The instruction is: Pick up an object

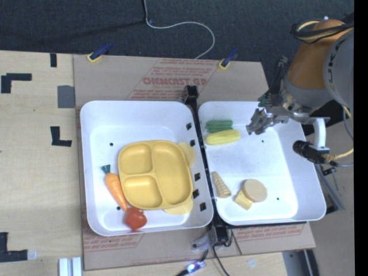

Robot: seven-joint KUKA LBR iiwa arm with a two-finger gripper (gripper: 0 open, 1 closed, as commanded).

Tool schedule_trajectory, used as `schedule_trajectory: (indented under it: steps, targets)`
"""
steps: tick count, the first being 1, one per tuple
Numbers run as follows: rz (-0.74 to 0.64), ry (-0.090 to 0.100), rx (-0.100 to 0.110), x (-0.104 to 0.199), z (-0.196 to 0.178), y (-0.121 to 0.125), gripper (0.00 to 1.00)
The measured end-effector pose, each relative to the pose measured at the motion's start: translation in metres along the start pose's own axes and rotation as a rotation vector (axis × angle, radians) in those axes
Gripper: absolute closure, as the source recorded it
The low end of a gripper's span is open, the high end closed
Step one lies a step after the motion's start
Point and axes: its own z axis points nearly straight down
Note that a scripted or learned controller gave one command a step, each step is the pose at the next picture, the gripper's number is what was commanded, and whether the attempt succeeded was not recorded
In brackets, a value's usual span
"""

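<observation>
Nothing is picked up yet, as far as the view shows. The gripper (259,123) hangs over the right bin (299,211), near its upper edge, and whether it is open or closed cannot be told from this angle; nothing is seen held in it.

The likeliest object, the corn cob (222,137), lies just left of the gripper, touching the green vegetable (218,124) beyond it. So the approach looks under way, while the descent, the grasp and the lift are all left to do.

Further from the gripper, toward the bin's near edge, lie a cone (221,184) and a tan round piece (254,190).

The left bin (92,131) holds a yellow divided plate (155,173), a carrot (115,190) and a red fruit (135,218).

Both bins rest on cardboard (167,79) over the wooden desk (34,171); dark carpet (69,10) and a white cable (184,27) lie beyond.
</observation>
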Motion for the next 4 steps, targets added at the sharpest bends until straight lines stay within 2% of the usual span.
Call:
schedule_trajectory:
  steps: [1, 2, 3, 4]
  targets:
    - [-0.001, 0.001, 0.002, 0.0, -0.029, 0.001, 1.0]
    - [-0.006, 0.003, 0.003, 0.049, -0.038, 0.026, 1.0]
    - [-0.003, 0.001, 0.006, 0.072, -0.021, 0.044, 1.0]
    - [-0.001, 0.0, 0.005, 0.08, -0.018, 0.05, 1.0]
